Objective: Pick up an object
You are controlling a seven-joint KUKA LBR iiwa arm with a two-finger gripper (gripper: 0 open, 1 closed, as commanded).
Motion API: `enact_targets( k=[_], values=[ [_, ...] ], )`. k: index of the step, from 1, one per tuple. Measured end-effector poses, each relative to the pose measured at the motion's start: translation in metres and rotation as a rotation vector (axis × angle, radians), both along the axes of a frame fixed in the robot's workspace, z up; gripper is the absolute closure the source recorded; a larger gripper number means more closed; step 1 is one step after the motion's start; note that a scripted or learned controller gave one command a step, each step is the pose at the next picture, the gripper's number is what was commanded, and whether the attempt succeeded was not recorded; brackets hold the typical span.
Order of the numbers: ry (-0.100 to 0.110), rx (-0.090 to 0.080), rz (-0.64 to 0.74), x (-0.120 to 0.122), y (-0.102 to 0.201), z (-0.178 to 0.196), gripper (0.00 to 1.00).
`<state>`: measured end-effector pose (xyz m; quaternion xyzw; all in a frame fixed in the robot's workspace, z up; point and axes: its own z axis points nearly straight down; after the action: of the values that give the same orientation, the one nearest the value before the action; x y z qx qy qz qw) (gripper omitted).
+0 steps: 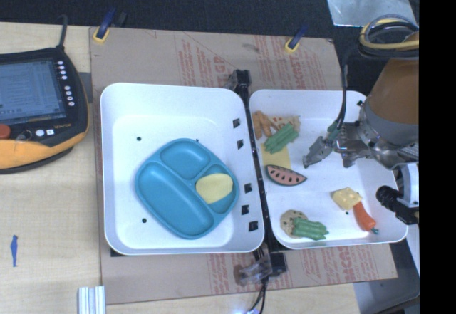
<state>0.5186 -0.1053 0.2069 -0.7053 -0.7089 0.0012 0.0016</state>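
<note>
The light is bright and even, and seems to come from above. The two white bins [178,99] shine almost too white, so their walls are hard to see. Shadows are soft and small. The floor past the worktop's [50,220] far edge is very dark. Small things look a little fuzzy.

A blue divided plastic plate [182,188] carries a pale yellow oval piece [214,187]; a red watermelon slice [286,176] shows dark seeds.
</note>
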Motion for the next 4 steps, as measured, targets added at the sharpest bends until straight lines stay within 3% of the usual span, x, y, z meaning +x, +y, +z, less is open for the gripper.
enact_targets(
  k=[1, 2, 3, 4],
  values=[
    [-0.002, -0.004, -0.005, -0.031, -0.073, -0.111, 0.0],
    [-0.004, -0.004, 0.0, -0.029, -0.071, -0.095, 1.0],
    [-0.014, -0.001, 0.007, 0.061, -0.024, -0.031, 1.0],
    [-0.002, 0.0, 0.0, 0.056, -0.027, -0.035, 0.0]
  ],
)
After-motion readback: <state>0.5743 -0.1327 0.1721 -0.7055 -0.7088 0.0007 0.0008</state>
